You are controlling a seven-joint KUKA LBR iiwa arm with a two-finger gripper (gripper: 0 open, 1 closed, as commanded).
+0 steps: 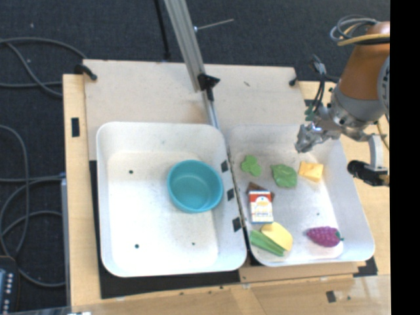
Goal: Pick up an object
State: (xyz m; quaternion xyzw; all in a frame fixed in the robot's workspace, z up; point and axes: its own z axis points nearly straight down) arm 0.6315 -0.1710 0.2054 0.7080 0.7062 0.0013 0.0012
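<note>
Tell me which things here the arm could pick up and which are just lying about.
Pickable, in the right bin:
yellow block, nearest the hand
two green pieces
small carton
corn cob
purple grapes

Lying about:
teal bowl in the left bin
metal pole
cables

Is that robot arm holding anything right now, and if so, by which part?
Nothing is held. The end effector hangs above the right bin, just up and left of the yellow block, with nothing between its fingers.
</note>
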